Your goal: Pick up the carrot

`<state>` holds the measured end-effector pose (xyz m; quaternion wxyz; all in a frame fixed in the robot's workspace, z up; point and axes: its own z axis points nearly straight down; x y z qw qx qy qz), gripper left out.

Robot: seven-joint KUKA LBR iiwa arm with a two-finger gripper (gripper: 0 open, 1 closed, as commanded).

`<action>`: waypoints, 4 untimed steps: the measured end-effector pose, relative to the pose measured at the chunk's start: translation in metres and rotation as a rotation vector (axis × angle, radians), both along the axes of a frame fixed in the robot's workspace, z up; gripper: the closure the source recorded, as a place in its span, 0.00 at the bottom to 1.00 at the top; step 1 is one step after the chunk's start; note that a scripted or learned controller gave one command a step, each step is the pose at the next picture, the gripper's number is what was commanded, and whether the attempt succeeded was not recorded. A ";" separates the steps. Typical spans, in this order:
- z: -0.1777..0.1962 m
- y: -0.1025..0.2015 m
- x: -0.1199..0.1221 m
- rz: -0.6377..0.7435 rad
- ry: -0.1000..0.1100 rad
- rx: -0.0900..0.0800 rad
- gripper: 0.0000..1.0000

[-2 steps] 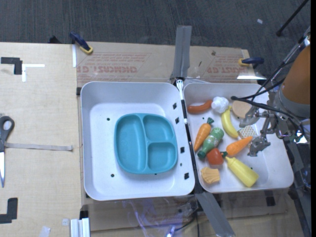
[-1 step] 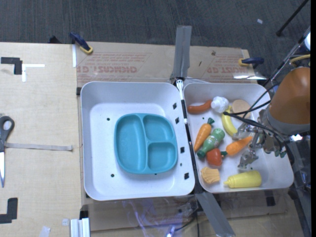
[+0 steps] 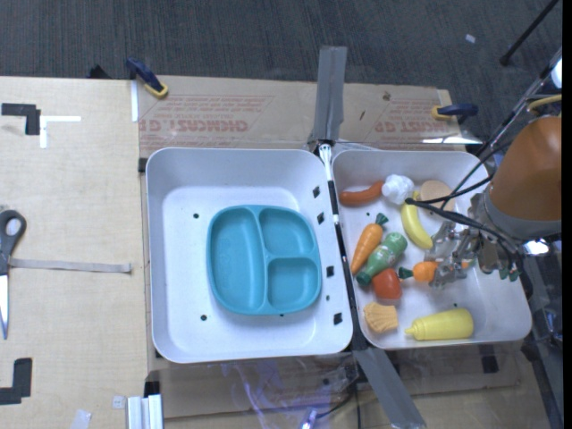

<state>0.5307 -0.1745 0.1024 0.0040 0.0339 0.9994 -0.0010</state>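
Hovering: the gripper hangs low over the middle of the right bin, the grey arm with its orange band reaching in from the right under loops of black cable.
Fingers: metal clutter and cable hide the tips, so whether they are apart or together cannot be told from here.
Carrot: the carrot lies at the left side of the right bin, orange body running on a slant, green top up and to the right, apart from the gripper.
Beside the carrot: a green vegetable lies right against its right flank, and a red tomato sits just below that.
At the gripper: a small orange piece with a green end lies just to the left of the metal parts; contact cannot be judged.
Back of the bin: a red-orange sausage, a white lump and a tan round piece line the far wall.
Banana: the yellow banana curves between carrot and gripper, near the cables.
Front of the bin: a waffle-textured orange piece and a yellow squeeze bottle on its side.
Left bin: the left bin holds a teal divided plate.
Bench: scissors at the far left edge.
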 end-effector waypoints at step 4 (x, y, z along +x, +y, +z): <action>0.002 0.064 -0.029 0.026 -0.008 -0.001 0.00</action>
